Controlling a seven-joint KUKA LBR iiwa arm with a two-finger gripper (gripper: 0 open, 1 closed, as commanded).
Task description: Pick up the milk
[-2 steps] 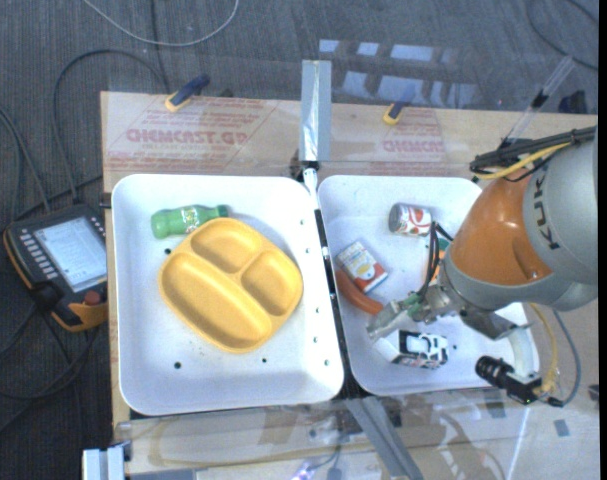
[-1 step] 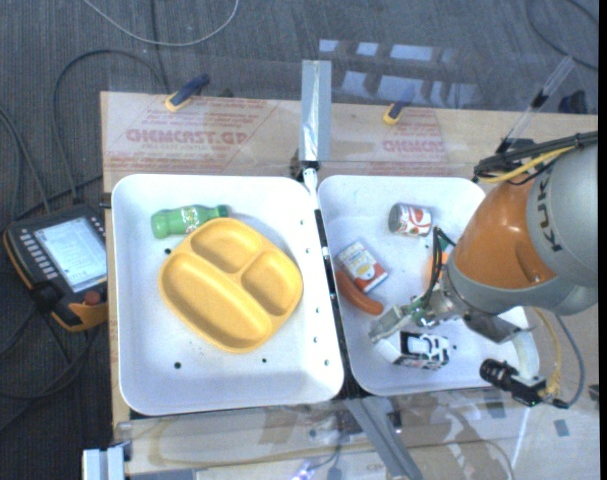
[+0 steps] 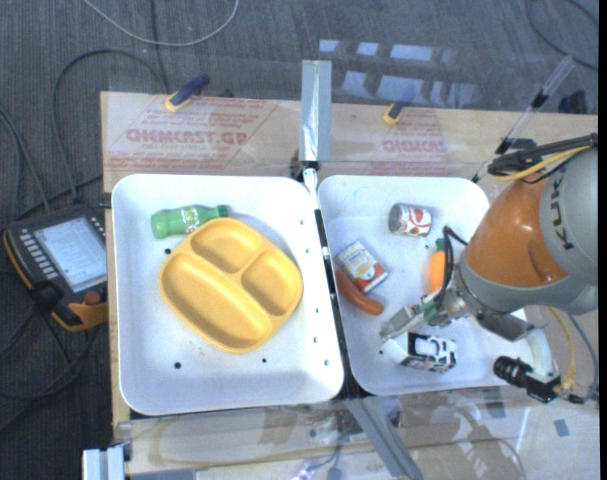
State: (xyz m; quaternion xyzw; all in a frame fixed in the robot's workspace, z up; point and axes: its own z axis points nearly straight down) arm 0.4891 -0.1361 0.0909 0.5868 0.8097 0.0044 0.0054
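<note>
At the right of the frame we see the arm (image 3: pixel 543 243): a rounded orange band with dark lettering, grey casing above and below it, yellow and black cables along its top, and a slim metallic claw (image 3: pixel 408 320) at lower centre-right.

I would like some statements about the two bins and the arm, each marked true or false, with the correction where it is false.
1. The yellow divided tray lies in the left bin. True.
2. The green bottle stands upright in the right bin. False: it lies on its side in the left bin, beside the tray's far edge.
3. The tool is over the right bin, near the black-and-white milk carton. True.
4. The can lies on the yellow tray. False: it lies in the right bin's far part.
5. The sausage is beside the small orange-and-white box. True.
</note>
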